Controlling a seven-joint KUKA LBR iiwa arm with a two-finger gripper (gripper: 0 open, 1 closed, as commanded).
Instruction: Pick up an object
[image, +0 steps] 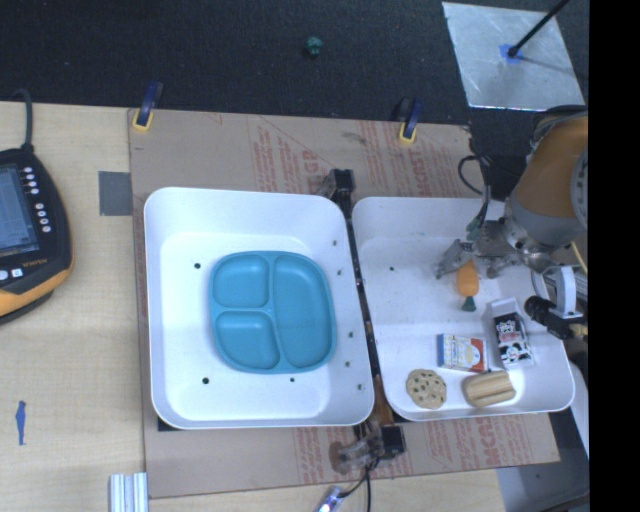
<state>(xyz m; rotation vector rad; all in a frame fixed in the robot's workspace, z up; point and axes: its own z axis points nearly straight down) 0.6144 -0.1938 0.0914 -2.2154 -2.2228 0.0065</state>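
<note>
1. In the right bin (400, 300), toward its upper right part, lies a small orange object (468, 280), carrot-like in shape; this looks like the thing being gone after. The gripper (468, 258) sits right above it, its two metal fingers (447, 266) splayed out to either side. They stand released, with nothing between them, and the orange object lies on the bin floor just under the gap.

2. As a judgement, the step in hand is the approach or descent before a grasp; the pick itself is not yet made. The next move calls for lowering the fingers so they straddle the orange object, then pressing them together on it and lifting. The object is small and narrow, so a slight offset could let it slip out.

3. Lower in the same bin lie other things: a black-and-white carton (510, 338), a small white and blue box (461, 352) beside it, a round cookie (426, 388) and a tan bread-like roll (489, 388) near the front wall. All are apart from the gripper.

4. The left bin (170, 300) holds a blue divided plate (272, 310) with three compartments; nothing lies in them.

5. Both bins rest on a cardboard sheet (250, 150) clipped to the tabletop (70, 380), with a teach pendant (25, 235) at the far left.
</note>
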